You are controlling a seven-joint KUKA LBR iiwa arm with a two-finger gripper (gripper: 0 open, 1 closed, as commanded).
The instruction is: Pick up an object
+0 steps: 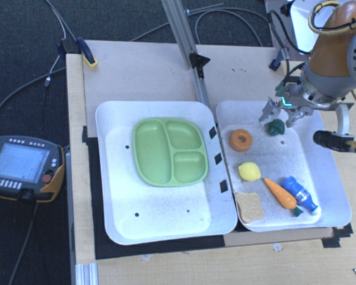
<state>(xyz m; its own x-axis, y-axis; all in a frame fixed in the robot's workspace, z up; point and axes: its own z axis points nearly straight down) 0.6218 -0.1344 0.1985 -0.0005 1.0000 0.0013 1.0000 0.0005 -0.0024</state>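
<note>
Dark green toy (277, 127) in right bin (320, 159), far corner, directly under gripper (280, 116); small rounded lump, no clear long axis or heading. Fingers spread either side above it, not gripping. Nearby: donut (241, 140), lemon (249, 171), carrot (280, 193) lying diagonally, blue bottle (300, 195), bread slice (250, 206). Green divided plate (169, 151) in left bin (115, 177).

Below me the bench (142, 70) carries two white bins side by side: the left bin (115, 218) toward its front-left corner, the right bin (329, 183) toward its front-right corner.
</note>
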